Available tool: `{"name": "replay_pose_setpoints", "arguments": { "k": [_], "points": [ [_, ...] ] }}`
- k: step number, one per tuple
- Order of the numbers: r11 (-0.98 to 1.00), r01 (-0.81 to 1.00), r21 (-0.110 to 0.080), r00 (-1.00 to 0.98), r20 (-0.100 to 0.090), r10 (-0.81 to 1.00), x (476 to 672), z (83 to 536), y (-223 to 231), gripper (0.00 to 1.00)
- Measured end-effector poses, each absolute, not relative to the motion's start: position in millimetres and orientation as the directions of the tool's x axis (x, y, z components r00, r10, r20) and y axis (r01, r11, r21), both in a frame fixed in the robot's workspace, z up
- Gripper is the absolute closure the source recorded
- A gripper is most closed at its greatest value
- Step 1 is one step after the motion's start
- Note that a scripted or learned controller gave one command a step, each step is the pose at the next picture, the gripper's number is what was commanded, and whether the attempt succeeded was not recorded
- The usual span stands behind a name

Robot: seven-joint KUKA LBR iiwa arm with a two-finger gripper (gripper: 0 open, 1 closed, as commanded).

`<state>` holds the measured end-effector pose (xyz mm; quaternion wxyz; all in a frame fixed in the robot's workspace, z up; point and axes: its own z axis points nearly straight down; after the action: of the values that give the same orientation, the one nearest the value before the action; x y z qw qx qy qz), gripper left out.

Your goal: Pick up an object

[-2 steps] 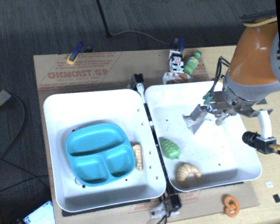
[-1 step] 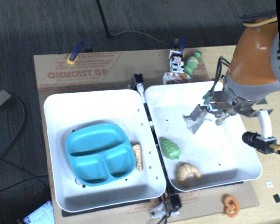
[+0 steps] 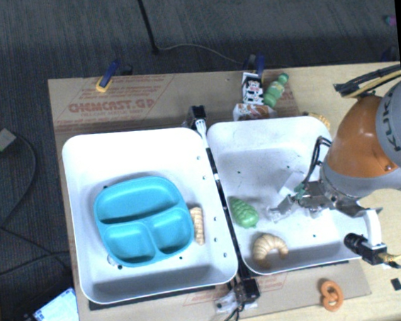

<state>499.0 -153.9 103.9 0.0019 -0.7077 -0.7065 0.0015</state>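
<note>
Orange pretzel-shaped toy (image 3: 330,293) lies on the counter (image 3: 109,105) at the near edge, just outside the right bin (image 3: 255,140). Close by, a black bracket (image 3: 363,247) hangs from the arm's wrist over that bin's near right corner.

Inside the right bin, a tan croissant-like piece (image 3: 269,247) sits near the front wall, and a green knobbly object (image 3: 244,213) lies beside the left wall, a little farther back. These two are apart from each other. The claw (image 3: 282,208) is low over the bin floor, just right of the green object and behind the croissant piece, touching neither as far as can be seen. Its metal tips are small and blurred, so I cannot tell whether it is spread or closed; nothing is visibly between them.

The left bin (image 3: 84,204) holds a blue three-compartment tray (image 3: 142,219) and, just beside its right edge, a pale ribbed piece (image 3: 198,225).

Printed in red on the brown counter sheet behind the left bin is "CHEMCAST GP" (image 3: 112,105). A blue-and-yellow clamp (image 3: 108,75) sits at the sheet's far edge. Behind the right bin lie a small printed packet (image 3: 251,95), its text too small to read, and a green bottle (image 3: 274,90). On the orange arm band (image 3: 359,143), the letters "KU" (image 3: 395,128) are partly visible.
</note>
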Motion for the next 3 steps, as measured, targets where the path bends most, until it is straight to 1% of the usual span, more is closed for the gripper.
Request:
{"name": "replay_pose_setpoints", "arguments": {
  "k": [1,2,3],
  "points": [
    [-0.001,1.0,-0.003,0.001,0.001,1.0,499.9,114.0,-153.4,1.0],
    [0.002,1.0,0.001,-0.002,0.0,1.0,560.2,145.1,-101.8,1.0],
    [-0.001,1.0,-0.002,0.001,-0.001,1.0,500.1,177.9,-110.8,1.0]
  ]
}}
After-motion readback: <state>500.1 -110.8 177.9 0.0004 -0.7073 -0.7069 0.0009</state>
